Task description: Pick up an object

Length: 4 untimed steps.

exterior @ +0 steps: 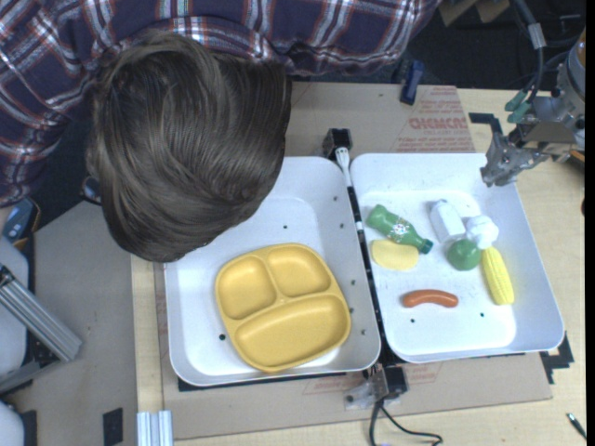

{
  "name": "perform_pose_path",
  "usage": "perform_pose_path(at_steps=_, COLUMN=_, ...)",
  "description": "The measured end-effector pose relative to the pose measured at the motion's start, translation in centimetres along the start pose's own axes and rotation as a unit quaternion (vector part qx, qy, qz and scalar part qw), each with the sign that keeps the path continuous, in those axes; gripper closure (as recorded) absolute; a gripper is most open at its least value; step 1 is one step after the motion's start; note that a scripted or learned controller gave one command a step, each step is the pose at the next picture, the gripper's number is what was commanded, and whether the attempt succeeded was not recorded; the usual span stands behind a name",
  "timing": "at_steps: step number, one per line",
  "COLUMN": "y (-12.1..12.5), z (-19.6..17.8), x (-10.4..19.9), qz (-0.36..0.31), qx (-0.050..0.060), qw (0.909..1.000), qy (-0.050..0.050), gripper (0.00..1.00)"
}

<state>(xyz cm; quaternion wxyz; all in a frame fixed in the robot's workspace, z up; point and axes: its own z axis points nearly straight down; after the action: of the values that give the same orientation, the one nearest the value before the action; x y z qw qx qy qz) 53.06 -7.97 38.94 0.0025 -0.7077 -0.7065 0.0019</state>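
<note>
A person's head with dark brown hair [186,137], in a plaid shirt, leans over the left white bin [186,342] and is nearest to the camera. Below it, in this bin, lies a yellow plastic plate with three compartments [282,305].

The right white bin [530,333] holds the small toys: a green bottle [398,229], a pale yellow flat piece [394,255], a white cylinder [448,219], a green round piece [462,254], a yellow corn cob [497,275] and an orange-red sausage [429,298].

The gripper [503,165] hangs over the far right corner of this bin, well apart from the toys. I cannot tell if the jaws are released or clenched; nothing is seen between them.

I judge that the approach step is in hand. The next move calls for travelling toward one toy, perhaps the white cylinder, and descending.
</note>
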Motion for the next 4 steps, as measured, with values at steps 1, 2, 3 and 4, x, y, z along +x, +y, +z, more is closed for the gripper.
perform_pose_path(at_steps=1, y=3.3, z=6.0, x=8.5, qz=-0.006, qx=0.0, qw=1.0, qy=0.001, gripper=1.0)
perform_pose_path(at_steps=2, y=-5.5, z=5.5, x=11.7, qz=-0.003, qx=0.0, qw=1.0, qy=0.001, gripper=1.0)
perform_pose_path(at_steps=3, y=-5.1, z=4.4, x=11.4, qz=-0.001, qx=-0.003, qw=1.0, qy=0.0, gripper=1.0)
perform_pose_path(at_steps=4, y=-5.0, z=3.4, x=11.5, qz=-0.001, qx=-0.004, qw=1.0, qy=0.0, gripper=1.0)
